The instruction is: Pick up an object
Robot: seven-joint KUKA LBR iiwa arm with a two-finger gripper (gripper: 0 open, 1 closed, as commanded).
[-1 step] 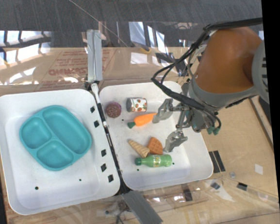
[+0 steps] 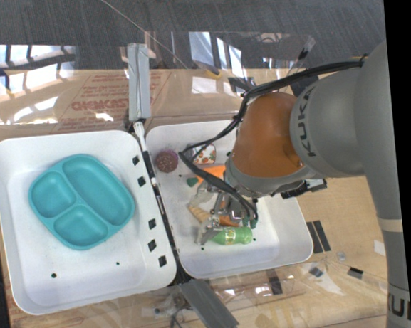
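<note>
Desk (image 2: 36,110) with two white bins | end effector (image 2: 217,219) low in right bin (image 2: 291,238), lower centre of frame, beside green bottle (image 2: 233,236) | I cannot tell its state | step: closing in for grasp | next: confirm pinch, then lift straight.

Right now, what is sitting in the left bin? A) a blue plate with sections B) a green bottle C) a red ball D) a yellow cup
A, a blue plate with sections lies in the left bin, and the green bottle is in the right bin.
</note>
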